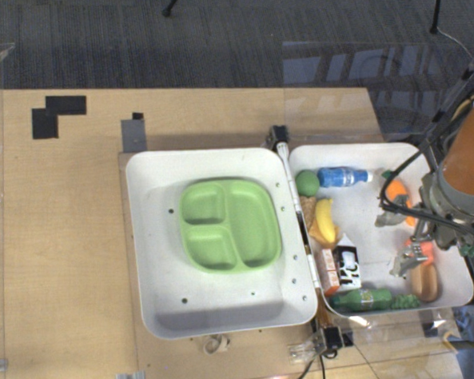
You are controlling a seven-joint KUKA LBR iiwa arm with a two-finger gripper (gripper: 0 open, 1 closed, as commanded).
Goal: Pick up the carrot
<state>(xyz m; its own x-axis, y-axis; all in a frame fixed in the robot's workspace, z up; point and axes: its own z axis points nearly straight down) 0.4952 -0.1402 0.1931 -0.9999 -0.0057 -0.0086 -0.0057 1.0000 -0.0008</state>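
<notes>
Hovering low over the right bin [355, 149], with the tool [415, 255] hanging near that bin's right wall. Cannot tell whether the tool is apart or together; too small and cluttered.

Carrot [396, 191] lying in the right bin, orange, partly hidden under cables and the arm's wrist, just above the tool's position.

Risking a miss: sitting closer to a tan, sausage-like thing [426, 283] than to the carrot, so possibly closing on the wrong item. Risking also a scrape on the bin wall, or cables snagging on the way down.

Left bin [160, 309] holding a green divided tray [227, 224], compartments bare. Right bin holding a green ball [306, 183], bottle [342, 177], banana [325, 221], a dark packet [347, 268] and a cucumber [364, 299] along the near edge.
</notes>
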